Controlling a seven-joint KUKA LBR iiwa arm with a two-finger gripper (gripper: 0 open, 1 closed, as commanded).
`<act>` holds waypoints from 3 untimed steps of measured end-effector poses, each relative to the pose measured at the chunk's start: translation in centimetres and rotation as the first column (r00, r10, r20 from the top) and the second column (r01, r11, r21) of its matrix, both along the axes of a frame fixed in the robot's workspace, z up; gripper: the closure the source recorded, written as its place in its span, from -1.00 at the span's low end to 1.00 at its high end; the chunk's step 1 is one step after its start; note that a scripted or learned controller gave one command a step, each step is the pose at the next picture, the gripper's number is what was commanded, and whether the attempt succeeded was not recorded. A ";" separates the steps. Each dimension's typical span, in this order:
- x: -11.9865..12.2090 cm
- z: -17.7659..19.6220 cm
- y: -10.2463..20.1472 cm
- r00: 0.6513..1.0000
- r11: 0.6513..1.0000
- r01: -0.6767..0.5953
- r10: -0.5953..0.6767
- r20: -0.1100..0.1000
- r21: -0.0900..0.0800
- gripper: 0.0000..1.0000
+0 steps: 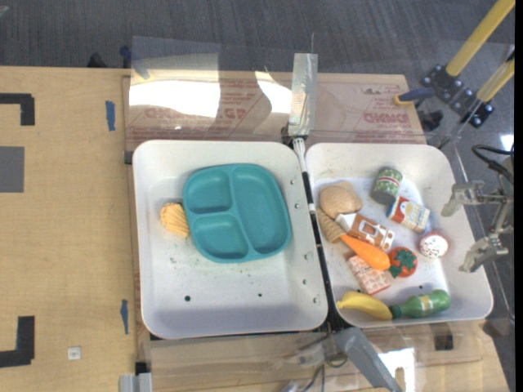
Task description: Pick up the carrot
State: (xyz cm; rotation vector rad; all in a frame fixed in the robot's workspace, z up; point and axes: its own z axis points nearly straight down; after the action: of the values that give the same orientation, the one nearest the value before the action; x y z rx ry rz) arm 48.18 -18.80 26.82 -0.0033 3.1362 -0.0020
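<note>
While the carrot point(367, 251) lies wedged among other toy foods, a clean grasp is at risk

Carrot location: right bin point(470, 211), centre, lying at a slant with its tip pointing far-left and its green top toward the red tomato point(403, 261), which touches it. A printed box point(374, 233) sits just beside it on the far side, and a second box point(369, 275) partly under it on the near side. Judged hazards: a descent offset to either side may close on a box or the tomato instead; the tapered, smooth body may slip out under a squeeze near the tip; neighbours may be dragged along. Gripper state: cannot tell. Left bin point(163, 300) holds a teal divided plate point(237, 212) and a shell-shaped piece point(174, 218), well apart from the carrot
</note>
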 end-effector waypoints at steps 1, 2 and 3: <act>2.3 -12.1 4.8 0.984 0.985 0.175 -0.175 -0.011 0.004 -1.00; 3.1 -17.1 9.0 0.979 0.980 0.201 -0.201 0.018 -0.001 -1.00; 4.1 -17.1 9.2 0.980 0.980 0.200 -0.200 0.013 -0.001 -1.00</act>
State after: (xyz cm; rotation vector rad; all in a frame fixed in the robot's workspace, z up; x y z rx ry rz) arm 52.26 -9.55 9.70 0.3114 3.1082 -0.0062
